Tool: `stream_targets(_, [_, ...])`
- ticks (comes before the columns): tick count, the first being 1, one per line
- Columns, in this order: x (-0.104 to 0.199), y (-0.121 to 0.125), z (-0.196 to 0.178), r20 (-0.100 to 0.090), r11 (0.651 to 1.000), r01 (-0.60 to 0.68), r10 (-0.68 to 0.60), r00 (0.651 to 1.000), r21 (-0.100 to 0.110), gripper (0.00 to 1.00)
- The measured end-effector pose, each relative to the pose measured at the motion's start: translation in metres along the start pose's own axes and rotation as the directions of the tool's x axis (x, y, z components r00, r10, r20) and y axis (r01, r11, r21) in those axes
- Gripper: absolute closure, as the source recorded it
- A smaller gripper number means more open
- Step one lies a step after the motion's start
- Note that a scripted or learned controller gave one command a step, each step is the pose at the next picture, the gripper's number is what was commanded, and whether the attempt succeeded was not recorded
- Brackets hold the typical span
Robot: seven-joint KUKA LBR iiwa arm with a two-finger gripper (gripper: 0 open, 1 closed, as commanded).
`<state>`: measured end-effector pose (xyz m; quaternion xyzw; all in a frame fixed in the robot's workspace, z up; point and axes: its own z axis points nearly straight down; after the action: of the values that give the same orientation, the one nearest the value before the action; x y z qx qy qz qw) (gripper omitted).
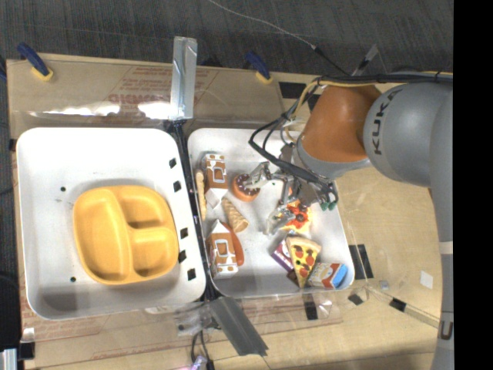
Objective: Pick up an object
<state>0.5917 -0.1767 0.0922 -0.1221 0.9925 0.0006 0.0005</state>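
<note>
The right bin (202, 141) holds several small toy foods. A brown donut with pink icing (246, 186) lies near the bin's middle, with a waffle cone (236, 215) below it. Two brown-and-white house-shaped toys lie at the upper left (214, 169) and lower left (225, 254). A pizza slice (303, 257) and a small colourful box (332, 274) sit at the lower right. My gripper (270, 197) hangs low over the bin's middle, open; one finger (260, 174) is beside the donut, the other (277, 220) is next to an orange-red toy (297, 216). I see bare bin floor between the fingers.
The left bin (46, 153) holds a yellow divided plate (123, 233). A thin wooden stick (200, 193) lies along the right bin's left wall. The arm's orange band (335, 126) and cables overhang the right bin's upper right corner.
</note>
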Motion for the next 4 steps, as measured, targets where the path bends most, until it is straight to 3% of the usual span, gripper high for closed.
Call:
stream_targets(1, [0.057, -0.010, -0.001, 0.001, 0.970, -0.242, 0.242, 0.970, 0.000, 0.00])
stream_targets(2, [0.039, 0.035, 0.001, -0.003, 0.967, -0.256, 0.256, 0.967, 0.000, 0.00])
stream_targets(3, [-0.009, -0.022, -0.133, 0.012, 0.994, -0.111, 0.111, 0.994, 0.009, 0.00])
stream_targets(4, [-0.014, -0.036, -0.040, -0.007, 1.000, -0.011, 0.011, 1.000, -0.003, 0.00])
